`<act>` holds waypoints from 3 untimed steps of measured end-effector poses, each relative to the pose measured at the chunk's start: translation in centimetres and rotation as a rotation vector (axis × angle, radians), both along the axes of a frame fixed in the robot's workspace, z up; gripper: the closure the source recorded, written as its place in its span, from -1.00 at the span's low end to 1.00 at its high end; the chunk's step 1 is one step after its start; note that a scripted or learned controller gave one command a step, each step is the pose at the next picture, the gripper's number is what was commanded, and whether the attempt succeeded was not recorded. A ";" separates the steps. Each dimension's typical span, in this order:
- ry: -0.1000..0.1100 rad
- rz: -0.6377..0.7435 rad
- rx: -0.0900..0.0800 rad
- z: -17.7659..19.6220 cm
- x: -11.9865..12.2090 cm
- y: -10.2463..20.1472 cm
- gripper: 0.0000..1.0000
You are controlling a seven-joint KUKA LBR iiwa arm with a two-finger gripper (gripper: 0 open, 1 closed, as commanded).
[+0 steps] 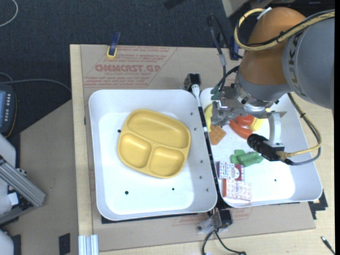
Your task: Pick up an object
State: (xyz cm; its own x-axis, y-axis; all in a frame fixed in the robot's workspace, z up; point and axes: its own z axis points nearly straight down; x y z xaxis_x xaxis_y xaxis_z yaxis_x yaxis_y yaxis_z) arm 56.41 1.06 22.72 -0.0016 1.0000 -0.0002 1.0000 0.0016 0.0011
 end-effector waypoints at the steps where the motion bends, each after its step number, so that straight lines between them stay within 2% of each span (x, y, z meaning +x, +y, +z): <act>1: 0.003 -0.002 0.002 0.4 -0.8 -0.3 1.00; 2: 0.004 0.000 0.001 -0.3 -1.8 0.9 1.00; 3: -0.001 -0.001 0.000 -0.7 0.1 0.3 1.00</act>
